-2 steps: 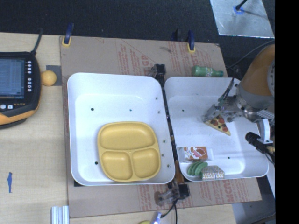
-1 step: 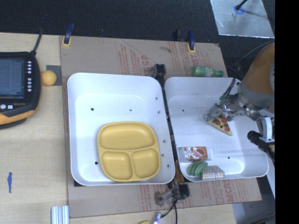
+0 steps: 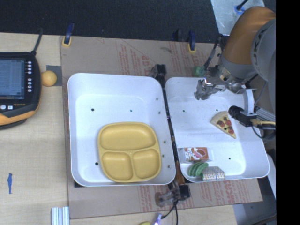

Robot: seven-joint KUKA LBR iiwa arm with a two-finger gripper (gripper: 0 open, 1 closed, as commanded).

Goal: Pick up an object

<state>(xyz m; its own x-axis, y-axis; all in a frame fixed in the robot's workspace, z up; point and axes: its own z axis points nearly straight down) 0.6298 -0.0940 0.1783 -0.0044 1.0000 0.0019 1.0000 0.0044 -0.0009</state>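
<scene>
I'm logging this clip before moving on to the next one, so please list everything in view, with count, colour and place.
Shallow white plastic bins: 2, white, side by side, left and right.
Yellow three-compartment plastic tray: 1, yellow, left bin, near side.
Toy pizza slice: 1, tan with red spots, right bin, right of centre.
Small red-and-white packet: 1, right bin, near-left corner.
Green toy vegetable: 1, green, just below the packet.
Small grey speckled block: 1, beside the vegetable.
Handheld control pendant: 1, black and orange, bench left.
Yellow-orange ball: 1, beside the pendant.
Arm: 1, grey and orange, upper right.
Claw: 1, metal, over the right bin's far end.
</scene>
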